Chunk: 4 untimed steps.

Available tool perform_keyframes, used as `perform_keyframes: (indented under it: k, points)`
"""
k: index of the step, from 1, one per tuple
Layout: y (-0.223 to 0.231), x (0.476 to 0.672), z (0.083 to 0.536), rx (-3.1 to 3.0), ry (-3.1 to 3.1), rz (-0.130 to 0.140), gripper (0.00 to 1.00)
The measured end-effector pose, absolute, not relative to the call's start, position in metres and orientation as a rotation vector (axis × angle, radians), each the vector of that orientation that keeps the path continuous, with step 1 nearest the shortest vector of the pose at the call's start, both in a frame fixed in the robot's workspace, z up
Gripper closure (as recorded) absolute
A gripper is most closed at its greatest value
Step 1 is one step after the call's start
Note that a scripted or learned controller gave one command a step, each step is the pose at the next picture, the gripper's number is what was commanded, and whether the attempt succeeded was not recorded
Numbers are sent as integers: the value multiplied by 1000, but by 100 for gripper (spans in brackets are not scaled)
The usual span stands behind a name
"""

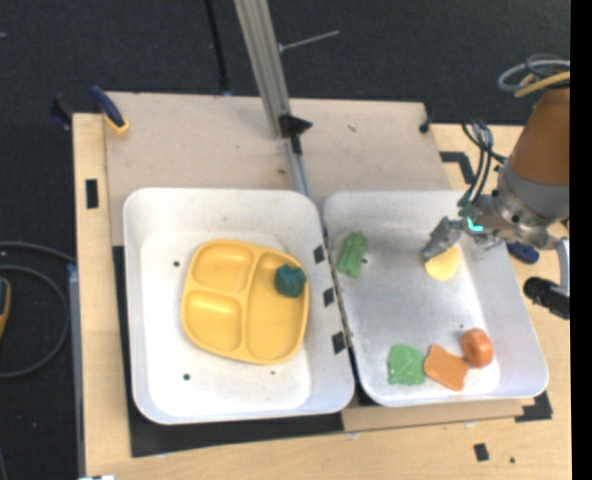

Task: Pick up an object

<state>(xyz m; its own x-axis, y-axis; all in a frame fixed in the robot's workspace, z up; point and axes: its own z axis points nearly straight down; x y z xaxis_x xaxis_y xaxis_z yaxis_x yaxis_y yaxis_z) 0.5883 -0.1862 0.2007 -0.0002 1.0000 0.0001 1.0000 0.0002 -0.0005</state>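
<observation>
My gripper (464, 246) hangs over the upper right part of the right bin (396, 218), open, with its fingers spread apart. A small pale yellow piece (442, 265) lies on the bin floor just under the left fingertip (438, 242), touching it or nearly so, and is not between the fingers. A light green piece (352, 253) rests near the bin's left wall. At the front of the bin lie another green piece (406, 365), an orange piece (446, 368) and a red-orange piece (477, 347).
The left bin (156, 228) holds a yellow divided plate (238, 303) with a dark green object (290, 281) on its right compartment. An aluminium post (264, 58) rises behind the bins. Cables (481, 158) hang by the arm at the right.
</observation>
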Motion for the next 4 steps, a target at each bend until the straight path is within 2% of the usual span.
perform_keyframes:
  k: [1,3,4]
  points:
    - [-186,589,202,-2222,-2223,-2,0]
    - [-195,585,104,-2221,-2219,4,0]
    - [-196,587,119,-2227,-2223,-2,100]
